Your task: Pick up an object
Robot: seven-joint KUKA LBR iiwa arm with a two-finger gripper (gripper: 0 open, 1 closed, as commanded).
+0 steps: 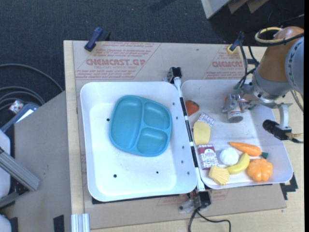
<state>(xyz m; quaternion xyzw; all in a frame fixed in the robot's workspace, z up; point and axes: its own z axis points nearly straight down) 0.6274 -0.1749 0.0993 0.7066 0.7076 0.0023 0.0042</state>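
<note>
Two white bins are set side by side on a tabletop (145,52) covered with brown printed board, with dark carpet (72,8) seen beyond its far edge and cables (24,88) lying to the left. The left bin (96,173) is taken up in its far half by a blue divided plate (141,125); its near half is bare. The right bin (282,170) is crowded along its near side: a carrot (246,148), a banana (240,164), a small pumpkin (260,170), a white ball (229,155), a red carton (207,156) and a yellow block (202,132) lie close together. Open floor is left in its far half. The gripper (235,111) is seen low over that far part, beside the arm (277,62). Whether the jaws are spread or closed cannot be told.
</note>
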